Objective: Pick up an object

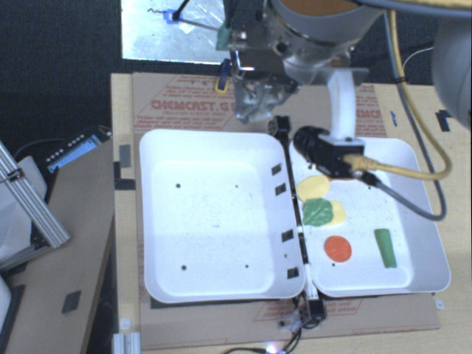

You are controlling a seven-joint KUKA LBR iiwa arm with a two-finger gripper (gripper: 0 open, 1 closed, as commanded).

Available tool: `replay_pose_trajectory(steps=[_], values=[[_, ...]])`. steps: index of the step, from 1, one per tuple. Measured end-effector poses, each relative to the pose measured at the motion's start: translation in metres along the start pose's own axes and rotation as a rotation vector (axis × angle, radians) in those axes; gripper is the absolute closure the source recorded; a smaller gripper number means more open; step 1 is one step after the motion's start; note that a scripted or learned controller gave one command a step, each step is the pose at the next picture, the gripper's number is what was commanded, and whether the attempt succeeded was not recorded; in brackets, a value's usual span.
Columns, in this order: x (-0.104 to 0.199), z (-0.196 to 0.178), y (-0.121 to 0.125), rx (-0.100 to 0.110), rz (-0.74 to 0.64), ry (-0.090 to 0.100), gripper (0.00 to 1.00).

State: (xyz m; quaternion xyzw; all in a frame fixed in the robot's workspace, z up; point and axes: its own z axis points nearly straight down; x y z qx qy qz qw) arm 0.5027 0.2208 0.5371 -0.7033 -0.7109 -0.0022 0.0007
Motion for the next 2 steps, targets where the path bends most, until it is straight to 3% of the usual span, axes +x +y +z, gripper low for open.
replay_pose_trajectory(steps=[1,2], values=[[0.01,0.002,-0.017,0.002,0.005,-0.003,1.0],[0.001,0.004,0.113,-0.004,0.014,-0.005,1.0]])
